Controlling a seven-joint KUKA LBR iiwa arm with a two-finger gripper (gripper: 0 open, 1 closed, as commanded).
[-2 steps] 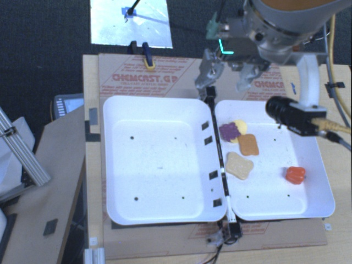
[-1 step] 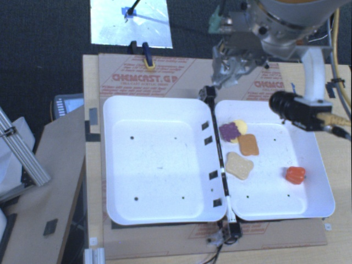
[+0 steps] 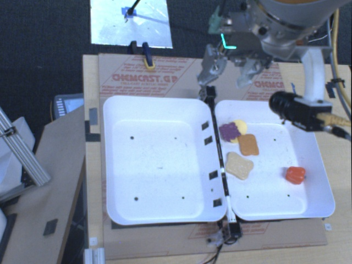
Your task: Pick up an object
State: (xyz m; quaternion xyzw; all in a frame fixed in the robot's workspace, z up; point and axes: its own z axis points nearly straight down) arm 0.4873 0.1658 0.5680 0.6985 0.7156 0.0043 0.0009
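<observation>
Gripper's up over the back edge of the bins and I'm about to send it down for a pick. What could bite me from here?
1. The purple piece, yellow piece and orange-brown slice lie bunched together, so a descent there may nudge neighbours or catch two.
2. That cluster and the tan bread slice sit near the divider, which the gripper might clip.
3. The red pepper lies apart, likely the safer target.

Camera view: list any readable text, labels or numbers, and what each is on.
"CHEMCAST GP": red print on the brown paper-covered board under the bins, left of the gripper.
Same red print to the gripper's right: partly hidden, reads only in part.
Red print on the board's front edge: too blurred to read.
White bins and the toy food: no text visible.
</observation>
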